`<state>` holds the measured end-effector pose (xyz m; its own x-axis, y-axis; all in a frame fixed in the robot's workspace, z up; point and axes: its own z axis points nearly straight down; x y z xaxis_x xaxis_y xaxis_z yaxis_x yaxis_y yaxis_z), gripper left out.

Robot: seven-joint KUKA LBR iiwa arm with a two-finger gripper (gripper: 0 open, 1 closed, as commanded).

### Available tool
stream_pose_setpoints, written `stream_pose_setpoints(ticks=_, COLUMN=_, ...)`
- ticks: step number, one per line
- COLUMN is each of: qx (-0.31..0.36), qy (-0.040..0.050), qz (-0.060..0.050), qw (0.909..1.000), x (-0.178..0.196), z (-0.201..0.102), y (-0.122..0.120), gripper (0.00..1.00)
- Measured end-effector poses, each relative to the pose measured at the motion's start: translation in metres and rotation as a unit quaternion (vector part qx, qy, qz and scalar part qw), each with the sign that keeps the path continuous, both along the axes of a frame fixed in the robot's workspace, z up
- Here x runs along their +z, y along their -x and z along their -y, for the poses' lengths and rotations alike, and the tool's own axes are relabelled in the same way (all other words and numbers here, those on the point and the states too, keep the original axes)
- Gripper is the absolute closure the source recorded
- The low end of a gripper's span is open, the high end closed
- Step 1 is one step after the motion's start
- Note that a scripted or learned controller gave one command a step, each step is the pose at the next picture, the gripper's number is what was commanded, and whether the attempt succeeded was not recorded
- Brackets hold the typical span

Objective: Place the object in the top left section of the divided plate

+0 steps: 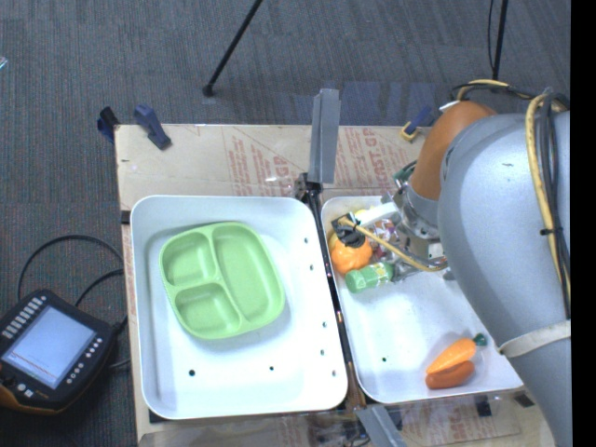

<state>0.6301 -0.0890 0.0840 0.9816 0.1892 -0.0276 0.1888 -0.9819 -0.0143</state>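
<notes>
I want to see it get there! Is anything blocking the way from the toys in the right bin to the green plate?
Only the bin walls where the two bins meet. The plate lies open in the left bin, and its top left section holds nothing. The gripper is over the toys.

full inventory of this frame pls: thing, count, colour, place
bins: 2, white, side by side on the bench
divided plate: 1, light green, three sections, in the left bin
orange round object: 1, orange with a dark top, upper left of the right bin, by the gripper
green object: 1, green, just below the orange round one in the right bin
carrot-shaped object: 1, orange with a green tip, lower right of the right bin
bench board: 1, tan with red print, under the bins
clamps: 2, blue, top left edge of the board
pendant: 1, dark with a grey screen, on the floor at left
stand legs: 2, black, on the carpet at top
arm: 1, grey with orange band, over the right bin
gripper: 1, at the upper part of the right bin
</notes>
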Motion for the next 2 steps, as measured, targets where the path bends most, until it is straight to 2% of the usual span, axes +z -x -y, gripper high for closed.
stream_pose_setpoints(ticks=2, qx=0.004, qy=0.0028, qz=0.009, qw=1.0000, x=-0.0020, z=-0.0039, y=0.0040, gripper=1.00)
